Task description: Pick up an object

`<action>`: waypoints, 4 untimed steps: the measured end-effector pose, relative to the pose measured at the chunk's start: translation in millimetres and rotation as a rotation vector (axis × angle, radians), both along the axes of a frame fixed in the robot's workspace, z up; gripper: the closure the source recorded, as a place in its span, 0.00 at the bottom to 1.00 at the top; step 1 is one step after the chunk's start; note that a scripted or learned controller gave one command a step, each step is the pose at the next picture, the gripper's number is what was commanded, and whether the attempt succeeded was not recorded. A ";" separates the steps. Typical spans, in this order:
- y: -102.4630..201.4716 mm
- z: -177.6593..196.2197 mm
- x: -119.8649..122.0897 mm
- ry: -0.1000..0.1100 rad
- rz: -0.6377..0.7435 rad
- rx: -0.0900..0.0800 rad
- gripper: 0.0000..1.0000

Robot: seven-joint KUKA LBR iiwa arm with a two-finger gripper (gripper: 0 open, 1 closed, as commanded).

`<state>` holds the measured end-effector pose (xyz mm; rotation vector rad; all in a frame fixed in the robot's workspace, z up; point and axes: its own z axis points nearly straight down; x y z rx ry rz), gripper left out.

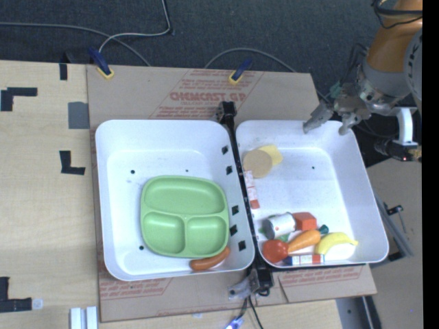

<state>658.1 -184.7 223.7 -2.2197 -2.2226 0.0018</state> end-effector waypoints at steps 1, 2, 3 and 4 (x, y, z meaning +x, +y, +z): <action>71.8 -84.7 9.4 0.003 0.001 0.002 0.00; 85.1 -138.3 10.7 -0.002 0.000 -0.001 0.00; 90.7 -138.5 10.5 -0.001 0.000 -0.001 0.00; 87.8 -124.3 13.0 -0.012 -0.001 -0.008 1.00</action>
